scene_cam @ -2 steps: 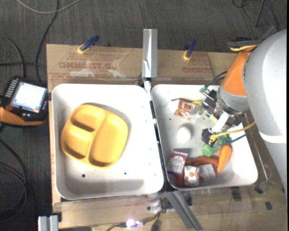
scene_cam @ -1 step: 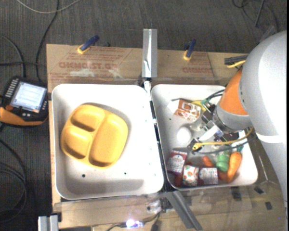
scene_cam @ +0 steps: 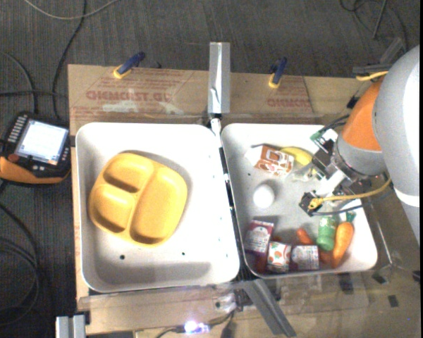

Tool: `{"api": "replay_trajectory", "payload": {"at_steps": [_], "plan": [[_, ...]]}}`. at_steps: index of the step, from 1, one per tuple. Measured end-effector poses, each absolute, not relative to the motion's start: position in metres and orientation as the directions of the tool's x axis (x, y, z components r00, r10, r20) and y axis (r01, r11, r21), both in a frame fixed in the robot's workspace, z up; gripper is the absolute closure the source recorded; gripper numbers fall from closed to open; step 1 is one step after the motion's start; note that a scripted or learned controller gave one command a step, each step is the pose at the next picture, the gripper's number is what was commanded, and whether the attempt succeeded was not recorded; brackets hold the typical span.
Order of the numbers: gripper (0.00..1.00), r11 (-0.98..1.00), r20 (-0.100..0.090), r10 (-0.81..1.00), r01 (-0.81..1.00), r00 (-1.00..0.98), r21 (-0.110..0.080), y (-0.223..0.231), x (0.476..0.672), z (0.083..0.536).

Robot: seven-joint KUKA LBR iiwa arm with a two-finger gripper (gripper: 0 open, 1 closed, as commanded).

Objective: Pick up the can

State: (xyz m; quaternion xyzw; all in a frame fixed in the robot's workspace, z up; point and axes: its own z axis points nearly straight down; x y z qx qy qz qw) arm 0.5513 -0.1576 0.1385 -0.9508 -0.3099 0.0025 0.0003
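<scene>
One can (scene_cam: 305,257) on its side, left-right

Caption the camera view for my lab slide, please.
KUKA arm's gripper hovers over the right bin, cans lying by its near wall; a yellow tray sits in the left bin.

Along the right bin's (scene_cam: 285,213) bottom edge a can (scene_cam: 304,257), 2 red packs (scene_cam: 259,236) and a carrot (scene_cam: 343,238) sit packed together. Its middle lies bare below a white ball (scene_cam: 264,196). A yellow plate (scene_cam: 137,197) fills the left bin's (scene_cam: 162,263) centre; that bin's bottom edge lies bare.
</scene>
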Motion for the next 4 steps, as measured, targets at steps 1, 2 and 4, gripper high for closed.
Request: {"api": "replay_trajectory", "payload": {"at_steps": [1, 2, 4], "plan": [[0.00, -0.801, 0.006, 0.599, 0.599, 0.801, 0.018, -0.141, 0.604, 0.109], [0.00, -0.694, -0.004, 0.720, 0.720, 0.694, -0.002, -0.060, 0.602, 0.183], [0.00, -0.861, -0.007, 0.508, 0.508, 0.861, 0.000, -0.021, 0.601, 0.182]]}}
